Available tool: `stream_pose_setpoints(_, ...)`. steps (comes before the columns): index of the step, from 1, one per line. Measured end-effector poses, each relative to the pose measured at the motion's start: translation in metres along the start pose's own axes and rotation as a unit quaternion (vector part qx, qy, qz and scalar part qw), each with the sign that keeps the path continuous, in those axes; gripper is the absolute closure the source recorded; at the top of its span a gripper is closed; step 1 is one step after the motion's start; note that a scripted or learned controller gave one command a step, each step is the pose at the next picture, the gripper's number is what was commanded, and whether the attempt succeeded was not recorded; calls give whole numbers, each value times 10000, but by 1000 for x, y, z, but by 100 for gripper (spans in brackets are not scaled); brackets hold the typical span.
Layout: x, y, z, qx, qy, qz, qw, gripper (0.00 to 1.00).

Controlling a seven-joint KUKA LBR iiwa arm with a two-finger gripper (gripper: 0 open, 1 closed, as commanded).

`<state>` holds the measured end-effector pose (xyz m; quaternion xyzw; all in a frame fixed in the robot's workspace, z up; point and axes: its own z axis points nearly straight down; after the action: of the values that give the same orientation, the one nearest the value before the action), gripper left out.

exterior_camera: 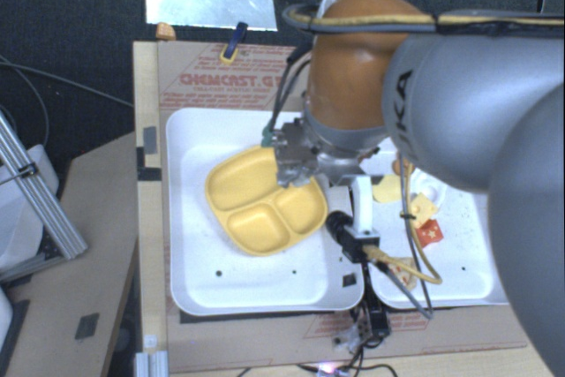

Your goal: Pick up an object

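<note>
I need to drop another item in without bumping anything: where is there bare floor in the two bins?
Left bin: a bare strip along the near wall below the yellow divided tray, plus the far-left corner above it. Right bin: a bare near-right patch past the red piece. It is crowded at the divider, under the gripper and cables.

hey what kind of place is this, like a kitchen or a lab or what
Most likely a robotics lab or test cell, not a kitchen. A grey KUKA arm reaches over two white bins, one holding a yellow divided tray. Loose cables and an aluminium frame stand alongside.
</note>
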<state>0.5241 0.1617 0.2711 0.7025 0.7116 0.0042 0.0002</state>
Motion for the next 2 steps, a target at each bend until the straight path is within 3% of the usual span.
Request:
stream_pose_setpoints(1,-23,-38,-76,-6,-12,42,10000,100)
stream_pose_setpoints(2,-38,-35,-178,-41,-8,45,10000,100)
